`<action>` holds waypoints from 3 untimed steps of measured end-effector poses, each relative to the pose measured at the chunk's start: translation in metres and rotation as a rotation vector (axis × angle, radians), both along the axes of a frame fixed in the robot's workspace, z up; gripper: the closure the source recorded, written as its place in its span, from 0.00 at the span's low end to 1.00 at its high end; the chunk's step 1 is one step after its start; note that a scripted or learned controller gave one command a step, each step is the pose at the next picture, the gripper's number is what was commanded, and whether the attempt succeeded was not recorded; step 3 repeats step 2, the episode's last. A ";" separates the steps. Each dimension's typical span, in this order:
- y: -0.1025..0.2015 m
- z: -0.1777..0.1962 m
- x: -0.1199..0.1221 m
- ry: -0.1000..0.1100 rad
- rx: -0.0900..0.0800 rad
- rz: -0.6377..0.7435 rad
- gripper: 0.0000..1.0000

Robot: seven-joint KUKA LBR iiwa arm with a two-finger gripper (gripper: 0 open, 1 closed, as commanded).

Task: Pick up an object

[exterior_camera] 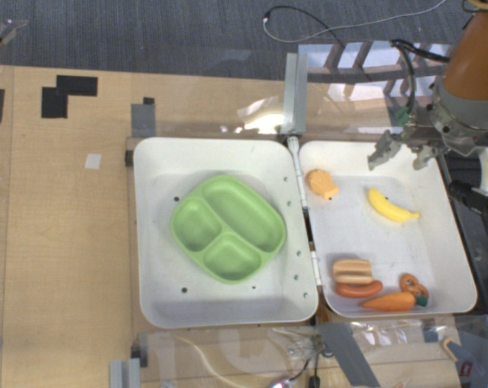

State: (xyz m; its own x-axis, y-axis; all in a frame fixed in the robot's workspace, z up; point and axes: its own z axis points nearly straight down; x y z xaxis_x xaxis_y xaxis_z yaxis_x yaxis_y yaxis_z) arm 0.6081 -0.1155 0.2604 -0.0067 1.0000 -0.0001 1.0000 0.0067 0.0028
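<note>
Two smooth white bins sit on the wooden bench (58, 241). Nearest in the right bin (438, 241): carrot (389, 301), hot dog (355, 273). Farther: curved glossy banana (391, 207), orange lump (322, 183). Left bin (159, 289) holds a rounded green three-section plate (228, 228). End effector (401, 153) hovers spread apart, gripping nothing.

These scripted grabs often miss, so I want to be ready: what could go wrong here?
The gripper hangs open near the right bin's far wall, apart from every item, so closing now would catch nothing. The banana lies slanted and curved, so it might slip out. The hot dog, carrot and small orange toy crowd together, so one grab may snag two.
</note>
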 end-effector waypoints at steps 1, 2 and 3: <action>-0.059 -0.063 0.015 0.000 -0.001 0.011 0.00; -0.079 -0.172 0.012 -0.007 -0.003 0.026 0.00; -0.079 -0.172 0.012 -0.007 -0.003 0.026 0.00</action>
